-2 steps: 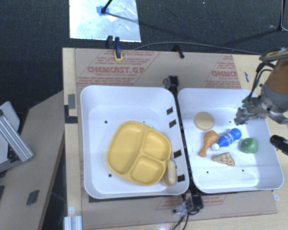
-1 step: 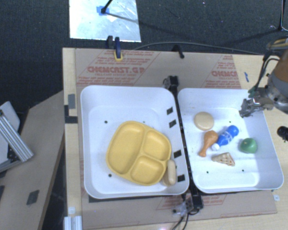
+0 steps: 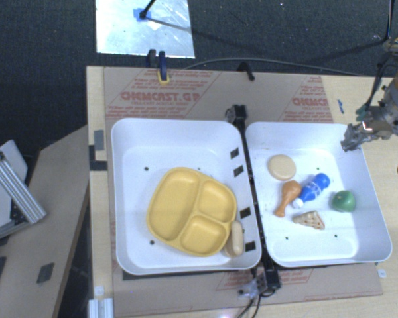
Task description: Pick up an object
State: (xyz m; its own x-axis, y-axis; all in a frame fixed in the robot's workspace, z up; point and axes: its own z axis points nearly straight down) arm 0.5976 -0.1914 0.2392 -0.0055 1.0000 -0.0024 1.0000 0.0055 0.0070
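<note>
The right bin (image 3: 358, 244) holds a round beige cookie (image 3: 281, 167), a toy chicken drumstick (image 3: 287, 197), a blue and white bottle (image 3: 312, 189), a green ball-like object (image 3: 343, 201) and a pizza slice toy (image 3: 310, 220). A beige bread-like piece (image 3: 235, 238) lies in the left bin (image 3: 139, 144), beside the yellow divided plate (image 3: 192, 211). My gripper (image 3: 355, 138) hangs at the far right, above the right bin's back right corner, apart from all the objects.
Both bins sit on a cardboard sheet (image 3: 186, 88) on the wooden bench. A clamp (image 3: 160, 63) stands at the cardboard's back edge. A metal rail (image 3: 13, 184) lies at the far left. Cables run across the dark floor behind.
</note>
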